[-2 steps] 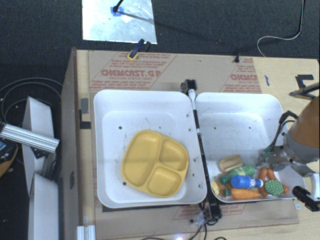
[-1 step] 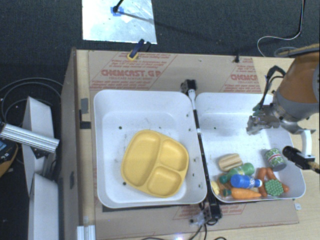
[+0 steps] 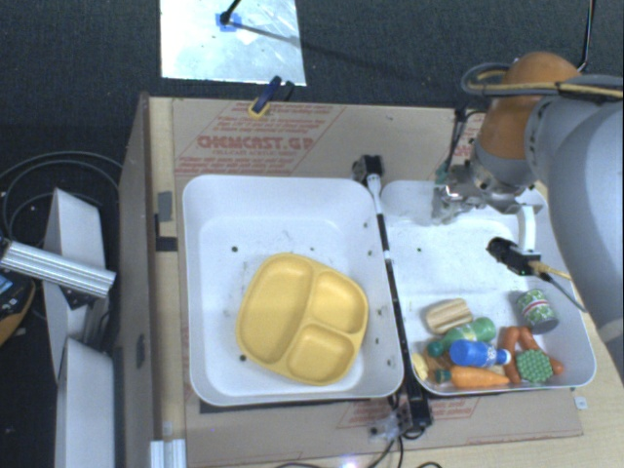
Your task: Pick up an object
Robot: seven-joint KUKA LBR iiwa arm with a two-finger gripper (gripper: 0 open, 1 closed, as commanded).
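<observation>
step: approach, nothing lifted yet | tool [image 3: 450, 201] over right bin's [image 3: 414, 203] far edge, grip state cannot be told | toy food pile [image 3: 485, 345] at its near edge | next: you must descend there

text: "CHEMCAST GP" | colour: red | on: brown board [image 3: 292, 130] under bins

From my feed: both white bins [image 3: 283, 198] look like smooth moulded plastic, slight sheen. Yellow divided tray [image 3: 302, 317] inside the left bin is matt plastic. Worktop [image 3: 292, 135] under the bins reads as brown printed cardboard, dull. Beyond the cardboard I see dark rough carpet [image 3: 78, 57] with a shiny foil-like sheet [image 3: 232, 27] on it. Arm shell [image 3: 585, 164] right of the bins is satin grey, orange band [image 3: 517, 105] glossy.
</observation>
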